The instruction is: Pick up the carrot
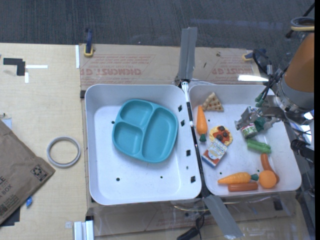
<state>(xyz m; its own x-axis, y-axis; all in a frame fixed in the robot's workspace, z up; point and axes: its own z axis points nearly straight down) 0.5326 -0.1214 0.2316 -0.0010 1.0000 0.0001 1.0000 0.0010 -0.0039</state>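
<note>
Hand: the hand (251, 121) is hanging low in the right bin (287, 151), near its far right side. It is coming in from the right, on the grey arm with the orange band (304, 66). I cannot tell how it is set, because it is too small and shiny to make out.

Carrots: two toy carrots are sitting in the right bin. One carrot (201, 120) is lying along the bin's left wall, pointing up and down the picture. The other carrot (234, 178) is lying near the front edge, with its green tip to the right.

Hand and carrots: the hand is well apart from both carrots. It is not touching either one.

Other food: a green toy (258, 145) is lying just below the hand. A waffle piece (212, 103), a little packet (216, 151), a red sausage (243, 187) and an orange ball (268, 179) are lying around too.

Left bin: the left bin (100, 184) is holding a blue plate (145, 130) with three parts.

Surface: a tape ring (63, 151) is sitting on the surface.

What I am thinking: the pick is probably not starting yet. The hand would need to move over a carrot first.
</note>
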